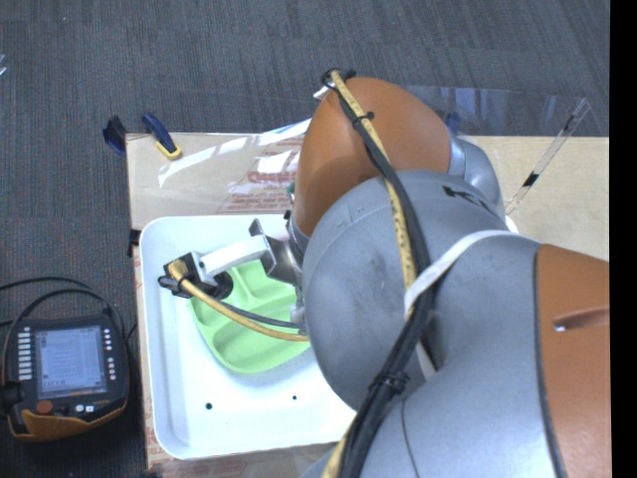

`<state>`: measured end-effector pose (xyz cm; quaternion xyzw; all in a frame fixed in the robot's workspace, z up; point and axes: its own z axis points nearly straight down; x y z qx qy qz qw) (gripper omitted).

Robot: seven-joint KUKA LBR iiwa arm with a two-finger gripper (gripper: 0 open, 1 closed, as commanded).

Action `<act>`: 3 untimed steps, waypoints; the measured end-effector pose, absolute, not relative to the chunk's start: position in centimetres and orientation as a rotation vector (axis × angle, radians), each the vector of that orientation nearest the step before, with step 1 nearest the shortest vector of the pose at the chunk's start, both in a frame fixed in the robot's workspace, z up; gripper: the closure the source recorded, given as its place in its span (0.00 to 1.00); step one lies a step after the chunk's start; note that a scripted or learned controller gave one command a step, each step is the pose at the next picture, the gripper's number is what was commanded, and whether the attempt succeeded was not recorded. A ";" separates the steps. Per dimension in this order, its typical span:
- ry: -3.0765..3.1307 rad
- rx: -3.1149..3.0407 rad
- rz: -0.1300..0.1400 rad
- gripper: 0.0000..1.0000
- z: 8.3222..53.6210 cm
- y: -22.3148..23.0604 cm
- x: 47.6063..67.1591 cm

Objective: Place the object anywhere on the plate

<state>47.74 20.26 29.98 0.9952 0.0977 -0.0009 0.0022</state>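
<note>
Your gripper (284, 260) sits over the plate (244, 345) — can't tell if it's spread or pinching anything. Go low, release inside the rim.

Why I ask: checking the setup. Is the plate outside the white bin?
No, the green plate lies inside the white bin, on its floor.

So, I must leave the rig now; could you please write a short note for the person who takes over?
The gripper is over the green plate, tucked under the arm; open or shut, I cannot tell.
The green plate lies in the white bin; the arm covers its right part.
Where the object is, I cannot tell, so placing is unconfirmed.
Left: raise the arm, check, place the object if needed.
</note>
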 end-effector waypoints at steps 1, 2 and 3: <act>0.334 3.120 -0.011 1.00 22.3 22.2 47.6; 0.359 3.118 -0.012 1.00 18.2 24.2 53.3; 0.322 3.126 0.012 1.00 9.2 24.4 49.8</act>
